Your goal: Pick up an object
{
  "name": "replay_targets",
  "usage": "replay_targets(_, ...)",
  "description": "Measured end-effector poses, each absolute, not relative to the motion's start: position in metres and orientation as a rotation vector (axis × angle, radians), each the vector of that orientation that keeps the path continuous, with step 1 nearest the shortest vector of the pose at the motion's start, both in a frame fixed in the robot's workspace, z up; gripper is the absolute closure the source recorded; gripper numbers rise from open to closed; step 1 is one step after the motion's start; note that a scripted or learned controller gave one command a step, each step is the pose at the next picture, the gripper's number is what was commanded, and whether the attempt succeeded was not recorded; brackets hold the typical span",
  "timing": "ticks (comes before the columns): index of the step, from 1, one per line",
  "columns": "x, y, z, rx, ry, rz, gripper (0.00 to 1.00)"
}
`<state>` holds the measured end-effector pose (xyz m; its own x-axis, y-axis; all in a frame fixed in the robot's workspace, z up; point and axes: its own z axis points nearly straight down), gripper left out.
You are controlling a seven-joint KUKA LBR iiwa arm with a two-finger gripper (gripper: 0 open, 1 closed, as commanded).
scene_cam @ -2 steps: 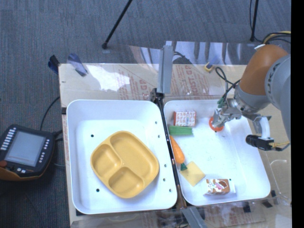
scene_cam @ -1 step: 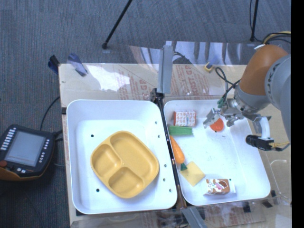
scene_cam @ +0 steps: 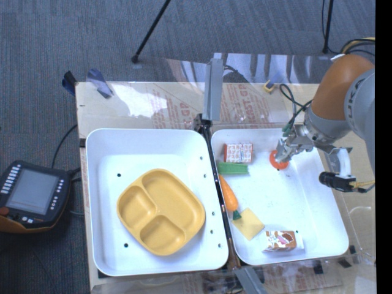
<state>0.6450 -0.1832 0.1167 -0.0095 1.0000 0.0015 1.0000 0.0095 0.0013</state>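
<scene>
My gripper [scene_cam: 284, 152] hangs low in the back part of the right bin [scene_cam: 303, 201], right on top of a small red round object [scene_cam: 276, 160]. Part of that red object is hidden beneath the gripper, and it still seems to rest on the bin floor. The grey arm with its orange band reaches in from the right edge.
The right bin also holds a small red carton [scene_cam: 237, 152], a green bar [scene_cam: 233, 168], a carrot [scene_cam: 228, 195], a yellow wedge [scene_cam: 248, 223] and a brown-and-white carton [scene_cam: 282, 241]. A yellow divided plate [scene_cam: 160, 211] lies in the left bin [scene_cam: 101, 164].
</scene>
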Motion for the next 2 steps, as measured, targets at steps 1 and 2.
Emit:
replay_targets(1, 0.645, -0.183, 0.117, -2.21, -2.232, -0.003, 0.0)
replay_targets(2, 0.644, -0.182, 0.086, -2.207, -2.231, 0.004, 0.0)
